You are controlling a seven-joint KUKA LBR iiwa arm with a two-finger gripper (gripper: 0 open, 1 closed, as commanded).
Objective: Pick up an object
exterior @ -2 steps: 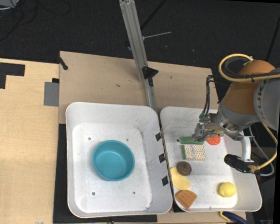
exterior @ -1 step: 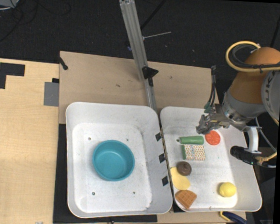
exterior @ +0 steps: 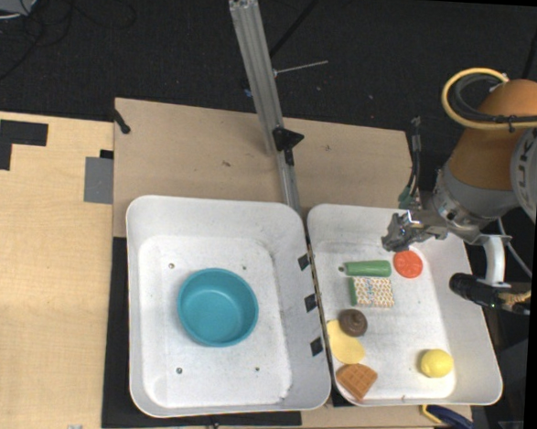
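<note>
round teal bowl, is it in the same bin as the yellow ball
No, the round teal bowl sits in the left white bin; the yellow ball lies in the right white bin.

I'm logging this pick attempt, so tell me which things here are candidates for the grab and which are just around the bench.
Part of the job:
gripper, over the right bin
red disc
green stick
patterned block
brown round piece
yellow flat piece
waffle piece
yellow ball

Just lying about:
blue bowl in the left bin
metal rail
</note>
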